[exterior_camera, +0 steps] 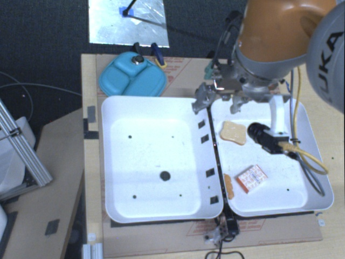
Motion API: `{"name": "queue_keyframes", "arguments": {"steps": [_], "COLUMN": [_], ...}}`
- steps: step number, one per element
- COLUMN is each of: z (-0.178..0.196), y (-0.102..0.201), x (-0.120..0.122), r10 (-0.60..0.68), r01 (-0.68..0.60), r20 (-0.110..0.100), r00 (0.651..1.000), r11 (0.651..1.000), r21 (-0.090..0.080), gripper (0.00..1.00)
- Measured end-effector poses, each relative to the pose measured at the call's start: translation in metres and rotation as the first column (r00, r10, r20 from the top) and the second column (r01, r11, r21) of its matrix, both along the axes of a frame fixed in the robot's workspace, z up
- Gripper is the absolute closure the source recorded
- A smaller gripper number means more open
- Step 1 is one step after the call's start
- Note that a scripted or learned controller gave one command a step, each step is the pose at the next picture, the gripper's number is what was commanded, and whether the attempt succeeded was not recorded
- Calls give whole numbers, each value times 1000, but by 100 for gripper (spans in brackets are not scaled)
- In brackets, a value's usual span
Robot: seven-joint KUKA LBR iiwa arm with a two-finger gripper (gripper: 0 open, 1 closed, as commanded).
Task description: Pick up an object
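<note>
In the right bin (310,198) lie a tan slice of bread (233,133), a small red and white box (252,178) and a thin orange-brown piece (228,186) against the wall between the bins. A small dark disc (165,176) rests in the left bin (116,161). My gripper (218,103) hangs above the back of the wall between the bins, just behind the bread slice. Its two grey fingers are spread apart with nothing between them, so it is open.
A blue compartment tray (133,75) sits on the bench behind the left bin. Farther back, a shiny metal sheet (128,12) lies on the dark floor. An aluminium frame (19,150) stands at the left.
</note>
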State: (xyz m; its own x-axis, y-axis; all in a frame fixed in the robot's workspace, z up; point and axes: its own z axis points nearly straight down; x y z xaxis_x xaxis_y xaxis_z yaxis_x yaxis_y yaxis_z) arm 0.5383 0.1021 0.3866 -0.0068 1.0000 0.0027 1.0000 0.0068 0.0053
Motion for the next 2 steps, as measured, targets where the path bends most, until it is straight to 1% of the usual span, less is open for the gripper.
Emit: {"name": "queue_keyframes", "arguments": {"steps": [1, 2], "z": [-15, 108], "y": [75, 107], "x": [-30, 31], "r10": [6, 1], "r01": [-6, -1], "r20": [-5, 12], "r00": [1000, 1000], "r11": [1000, 1000], "r21": [0, 4], "gripper": [0, 0]}}
